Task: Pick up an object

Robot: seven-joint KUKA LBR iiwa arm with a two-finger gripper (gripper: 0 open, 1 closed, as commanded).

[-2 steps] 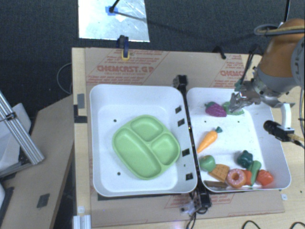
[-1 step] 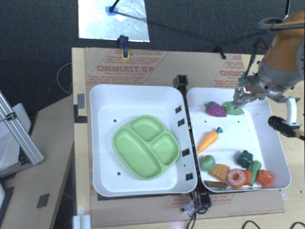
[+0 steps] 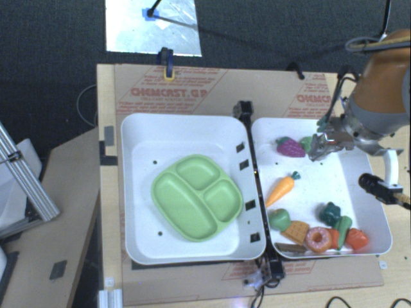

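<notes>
The gripper (image 3: 319,147) hung low over the far edge of the right bin (image 3: 372,201), just beside the purple grapes (image 3: 290,147). I couldn't tell whether it was released or clenched; nothing showed between its tips. My worry was the grapes: knobbly, rounded plastic sitting close to the bin's far wall, likely to squirt sideways if the tips met them off-centre.

The carrot (image 3: 281,188) lay alone near the middle, smooth and tapered, liable to roll. Along the near edge the doughnut (image 3: 318,238), waffle (image 3: 297,230) and tomato (image 3: 357,239) crowded together, touching, so a grab there might catch two. The left bin (image 3: 138,172) carried a glossy green divided plate (image 3: 196,197), hard and shallow.
</notes>
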